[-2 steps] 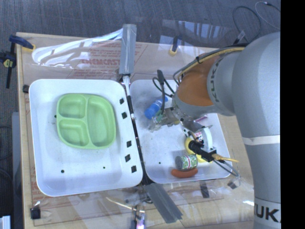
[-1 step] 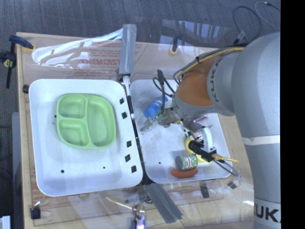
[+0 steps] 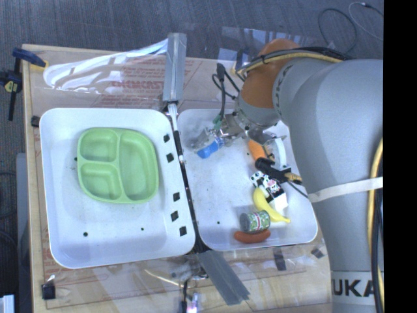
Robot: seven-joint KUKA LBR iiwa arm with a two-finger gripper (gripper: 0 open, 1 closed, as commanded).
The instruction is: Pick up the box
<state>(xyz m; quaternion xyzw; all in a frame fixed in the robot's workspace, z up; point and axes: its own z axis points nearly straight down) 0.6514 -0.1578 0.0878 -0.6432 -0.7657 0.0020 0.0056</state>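
Glossy white bin [image 3: 215,230] holds a small patterned rectangular box [image 3: 272,191].

Arm [image 3: 339,142]: bulky grey casing, rounded. Orange band [image 3: 264,77] above wrist. Black cables [image 3: 287,56] over band. White "UKA" lettering [image 3: 355,289] low on base.

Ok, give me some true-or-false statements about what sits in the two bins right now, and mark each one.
1. The green divided plate lies in the left bin. True.
2. The can lies in the left bin. False: it is in the right bin, near its front edge.
3. The banana lies next to the can. True.
4. The gripper is over the green plate. False: it is over the right bin's far left part, by a blue object.
5. The carrot lies on the plate. False: it is in the right bin.
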